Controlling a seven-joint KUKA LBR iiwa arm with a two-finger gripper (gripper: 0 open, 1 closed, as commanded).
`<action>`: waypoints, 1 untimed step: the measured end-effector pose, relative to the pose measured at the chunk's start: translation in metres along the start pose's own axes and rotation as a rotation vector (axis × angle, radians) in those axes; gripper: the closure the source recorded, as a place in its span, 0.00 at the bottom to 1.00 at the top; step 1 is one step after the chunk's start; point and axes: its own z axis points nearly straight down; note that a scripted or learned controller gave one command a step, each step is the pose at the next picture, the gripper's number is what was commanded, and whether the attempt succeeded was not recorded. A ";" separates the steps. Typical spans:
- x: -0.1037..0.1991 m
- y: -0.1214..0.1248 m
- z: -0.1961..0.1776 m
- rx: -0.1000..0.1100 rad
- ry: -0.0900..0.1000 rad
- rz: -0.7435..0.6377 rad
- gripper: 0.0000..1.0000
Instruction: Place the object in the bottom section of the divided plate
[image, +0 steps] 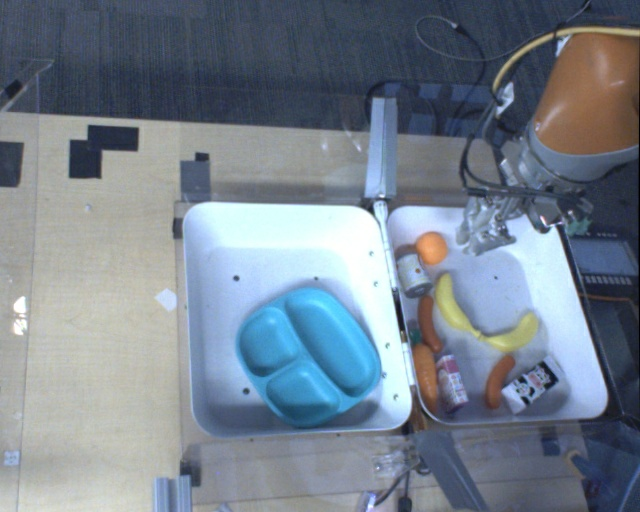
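Nearest you, the blue divided plate (308, 355) lies in the left bin (210, 250). In the right bin (585, 330), a banana (480, 322) curves below an orange (431, 248). Beyond, the pincer (487, 232) hovers; you cannot tell its opening.

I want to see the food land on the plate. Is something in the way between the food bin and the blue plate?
Yes. The bins' raised walls meet between the food, such as the banana, and the plate. The gripper hangs over the food bin, so food must probably go up and over them.
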 end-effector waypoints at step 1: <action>0.012 -0.043 -0.095 0.002 -0.002 -0.193 1.00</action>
